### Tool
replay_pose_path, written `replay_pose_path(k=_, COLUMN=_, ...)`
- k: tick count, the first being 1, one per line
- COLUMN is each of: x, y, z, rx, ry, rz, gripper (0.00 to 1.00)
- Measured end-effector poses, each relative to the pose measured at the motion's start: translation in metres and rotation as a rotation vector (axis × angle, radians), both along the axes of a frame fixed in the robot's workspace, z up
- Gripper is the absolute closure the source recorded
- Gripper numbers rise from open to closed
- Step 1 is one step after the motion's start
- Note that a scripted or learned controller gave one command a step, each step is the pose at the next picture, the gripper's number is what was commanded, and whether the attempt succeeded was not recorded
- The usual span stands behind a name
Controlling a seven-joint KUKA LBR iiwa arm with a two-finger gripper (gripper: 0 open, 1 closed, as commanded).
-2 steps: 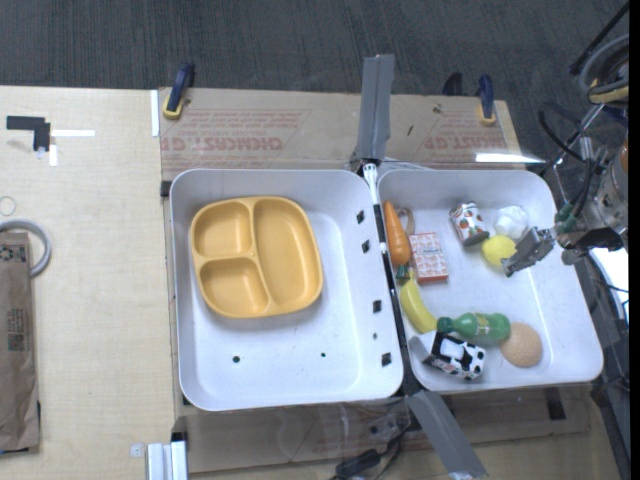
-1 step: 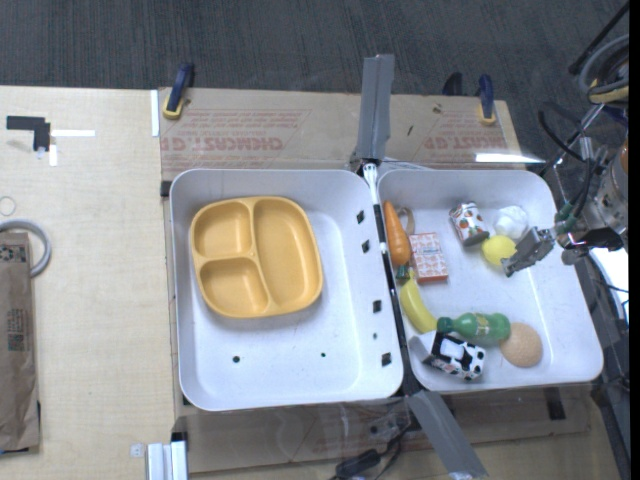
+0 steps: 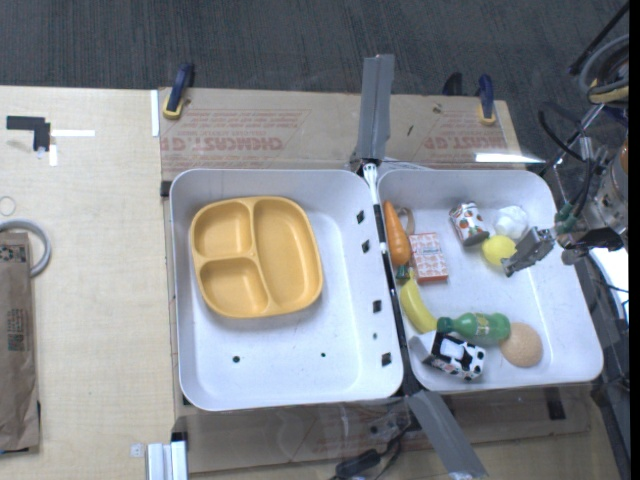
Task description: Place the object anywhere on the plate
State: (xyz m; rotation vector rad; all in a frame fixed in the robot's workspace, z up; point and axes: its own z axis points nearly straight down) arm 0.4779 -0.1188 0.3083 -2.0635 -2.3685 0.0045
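Observation:
A yellow plate (image 3: 257, 257) with three compartments lies in the left bin (image 3: 290, 378), toward its upper left. My gripper (image 3: 522, 258) hangs low over the right bin (image 3: 570, 363), reaching in from the right edge. It is just right of and below a yellow lemon (image 3: 497, 250), close to it or touching it. I see nothing held in it.
The right bin also holds a carrot (image 3: 397, 233), a small orange box (image 3: 428, 257), a banana (image 3: 417, 306), a green bottle (image 3: 475, 326), a black-and-white cow toy (image 3: 457, 356), a round tan bun (image 3: 521, 345), a small can (image 3: 467, 222) and a white lump (image 3: 511, 219).

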Motion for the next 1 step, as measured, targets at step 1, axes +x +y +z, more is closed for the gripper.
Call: replay_pose_path(k=1, x=0.0000, y=0.0000, z=0.0000, rx=0.000, ry=0.000, rz=0.000, gripper=0.00)
